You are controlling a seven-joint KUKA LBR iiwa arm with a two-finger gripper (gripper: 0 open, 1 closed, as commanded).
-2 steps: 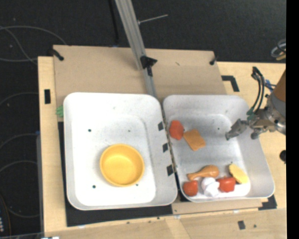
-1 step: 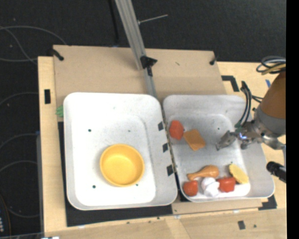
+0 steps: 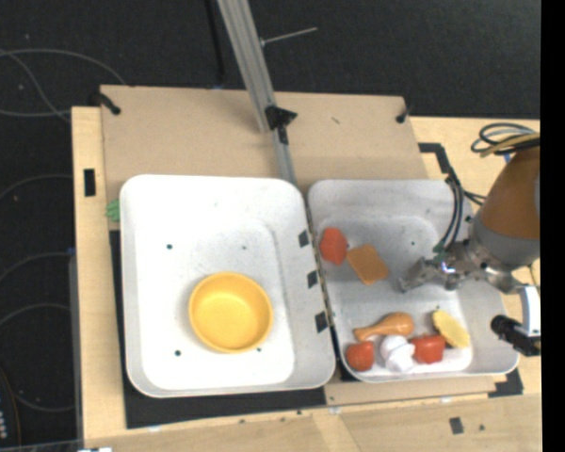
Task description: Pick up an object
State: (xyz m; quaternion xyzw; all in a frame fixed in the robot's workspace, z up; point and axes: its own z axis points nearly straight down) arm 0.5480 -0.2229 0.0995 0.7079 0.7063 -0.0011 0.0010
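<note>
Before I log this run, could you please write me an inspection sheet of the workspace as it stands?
Surface: tan bench bearing two white bins, left bin and right bin.
Job's things: in the right bin, a red ball, tan block, orange drumstick-shaped toy, yellow piece, two red pieces, white piece.
Clutter: yellow bowl in the left bin.
Gripper: low over the right bin, right of the tan block.
Cables: black cables along the arm; thin wires on the dark floor.
Surroundings: metal post.

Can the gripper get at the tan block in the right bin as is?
Probably yes. The gripper sits just right of the tan block with bare bin floor between; the orange ball lies on its far side.
</note>
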